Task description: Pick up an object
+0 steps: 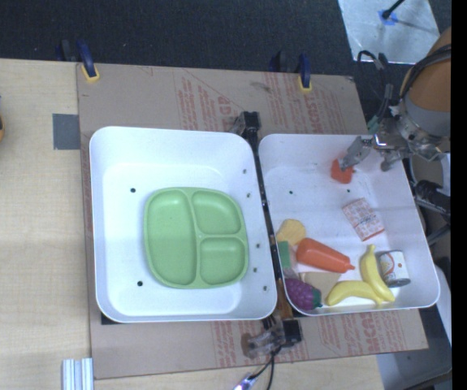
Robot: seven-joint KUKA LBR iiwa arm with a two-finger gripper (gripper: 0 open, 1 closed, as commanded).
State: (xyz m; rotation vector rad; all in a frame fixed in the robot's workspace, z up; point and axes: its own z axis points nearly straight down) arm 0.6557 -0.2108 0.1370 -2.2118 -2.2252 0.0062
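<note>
My gripper hangs over the far right part of the right bin, open, with nothing between its fingers. One finger ends right above a small red object lying on the bin floor. Nearer the front of that bin lie a pink-and-white packet, an orange carrot, a yellow banana bunch, a small tin can, a purple grape bunch and a yellow round piece.
The left bin holds a green divided plate. Both bins rest on a cardboard sheet clamped at the back. The grey and orange arm comes in from the right edge.
</note>
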